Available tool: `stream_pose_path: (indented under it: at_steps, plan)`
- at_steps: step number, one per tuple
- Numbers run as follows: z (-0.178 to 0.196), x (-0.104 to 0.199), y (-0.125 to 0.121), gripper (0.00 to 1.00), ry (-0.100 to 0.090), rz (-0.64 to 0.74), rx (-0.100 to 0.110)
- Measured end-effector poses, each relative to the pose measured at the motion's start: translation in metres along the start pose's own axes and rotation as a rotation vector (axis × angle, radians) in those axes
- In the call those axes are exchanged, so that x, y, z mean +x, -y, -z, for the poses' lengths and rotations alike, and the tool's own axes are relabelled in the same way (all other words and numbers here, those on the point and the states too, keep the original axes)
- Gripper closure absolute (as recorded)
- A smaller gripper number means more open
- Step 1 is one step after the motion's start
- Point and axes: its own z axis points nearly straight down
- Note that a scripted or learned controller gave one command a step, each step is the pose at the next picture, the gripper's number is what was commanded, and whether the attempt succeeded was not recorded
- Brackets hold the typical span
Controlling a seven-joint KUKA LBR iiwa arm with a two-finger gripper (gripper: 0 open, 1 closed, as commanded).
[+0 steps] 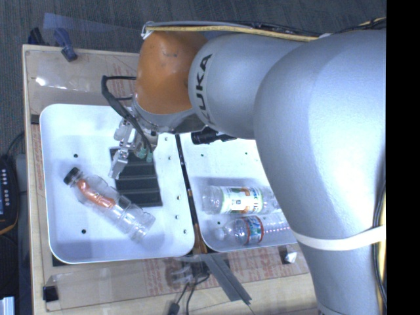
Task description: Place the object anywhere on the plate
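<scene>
The big grey arm (295, 110) reaches in over both bins, its orange band (164, 64) hanging above the left bin (59, 143). Below the band the gripper (125, 151) hovers over the upper edge of a dark, ribbed rectangular thing (139, 182) lying flat near the middle of that bin, close to the divider; whether this is the plate meant in the task I cannot say. From where I stand I cannot tell how the gripper is set, nor whether it has hold of anything; something small and greenish (141, 153) shows by it, too blurred to name.

The likeliest object, to my eye, is the clear plastic bottle (108, 203) lying on its side in the left bin, just beside the dark thing, slanting from upper left to lower right, with something orange inside near its dark cap. It looks light and thin-walled, so I'd judge it crushable, slick and apt to roll. A hold across the body near its middle, square to its length, seems safest; the cap end is narrow and could twist out.

In the right bin (230, 149) two more bottles lie side by side, one with a yellow-and-white label (237, 200), one with a red-and-blue label (252, 229).

The bins sit on a pale wooden surface (85, 77) with clamps at its corners. Around it is dark carpeted floor (197, 2) with cables trailing.
</scene>
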Motion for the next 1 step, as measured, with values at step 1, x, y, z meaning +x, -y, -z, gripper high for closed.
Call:
stream_pose_path:
  at_steps: [1]
  plan:
    - [0.0358,-0.0352,0.0331,0.0,0.001,0.017,0.0]
